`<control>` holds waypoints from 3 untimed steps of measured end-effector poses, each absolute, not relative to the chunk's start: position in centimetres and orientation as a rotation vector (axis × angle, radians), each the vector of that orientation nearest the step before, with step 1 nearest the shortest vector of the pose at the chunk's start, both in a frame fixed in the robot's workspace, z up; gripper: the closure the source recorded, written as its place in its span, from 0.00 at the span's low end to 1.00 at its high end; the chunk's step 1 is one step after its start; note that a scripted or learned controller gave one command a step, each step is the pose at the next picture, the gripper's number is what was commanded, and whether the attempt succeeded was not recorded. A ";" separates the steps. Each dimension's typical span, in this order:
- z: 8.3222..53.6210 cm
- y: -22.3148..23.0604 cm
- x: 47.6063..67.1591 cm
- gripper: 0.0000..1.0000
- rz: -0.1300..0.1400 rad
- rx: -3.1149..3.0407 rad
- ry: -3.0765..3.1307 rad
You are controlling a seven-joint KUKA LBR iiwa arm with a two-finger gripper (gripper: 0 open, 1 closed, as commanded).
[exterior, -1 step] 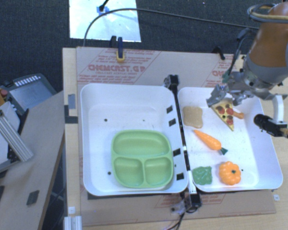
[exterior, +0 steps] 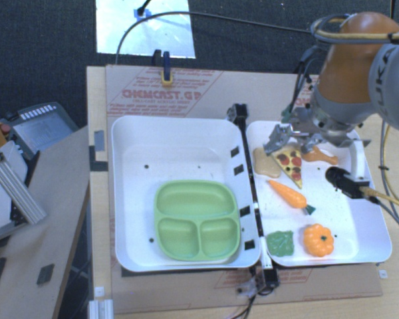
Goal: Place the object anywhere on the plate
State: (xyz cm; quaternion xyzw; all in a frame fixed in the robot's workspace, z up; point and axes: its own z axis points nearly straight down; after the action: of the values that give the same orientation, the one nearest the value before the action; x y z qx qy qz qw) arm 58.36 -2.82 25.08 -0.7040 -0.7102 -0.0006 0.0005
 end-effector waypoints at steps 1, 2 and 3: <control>24.4 2.0 56.8 1.00 -0.001 -2.210 -2.230; 24.5 7.8 57.1 1.00 -0.005 -2.210 -2.233; 22.8 13.4 56.6 1.00 -0.001 -2.209 -2.230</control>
State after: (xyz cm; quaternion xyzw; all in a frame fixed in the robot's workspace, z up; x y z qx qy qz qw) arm 56.64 13.43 22.84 -0.7037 -0.7105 -0.0003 0.0012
